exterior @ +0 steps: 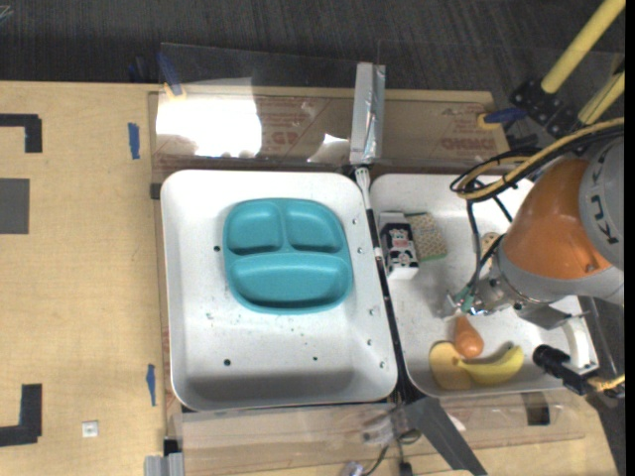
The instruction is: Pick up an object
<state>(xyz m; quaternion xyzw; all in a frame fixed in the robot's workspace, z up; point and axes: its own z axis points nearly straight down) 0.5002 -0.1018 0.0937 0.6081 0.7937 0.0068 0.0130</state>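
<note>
Teal divided tray (288, 253) in white left bin (198, 345); at four o'clock, yellow banana (481, 365), orange lump (467, 339); orange band (556, 231) on grey arm.

Dark carpet-like floor (298, 8), tan wooden bench (79, 266)

The left white bin (189, 365) sits on the wooden counter (69, 266) and carries a teal divided plate (288, 254) in its upper middle. Left of that bin, black L-shaped marks (25, 132) and short blue tape strips (133, 139) lie on the counter, and a small white square (90, 427) sits near its lower left. Behind the bin a clear sheet (258, 117) stands against brown cardboard (437, 127), with a taped upright strip (366, 112) at the bin's far right corner.
</note>
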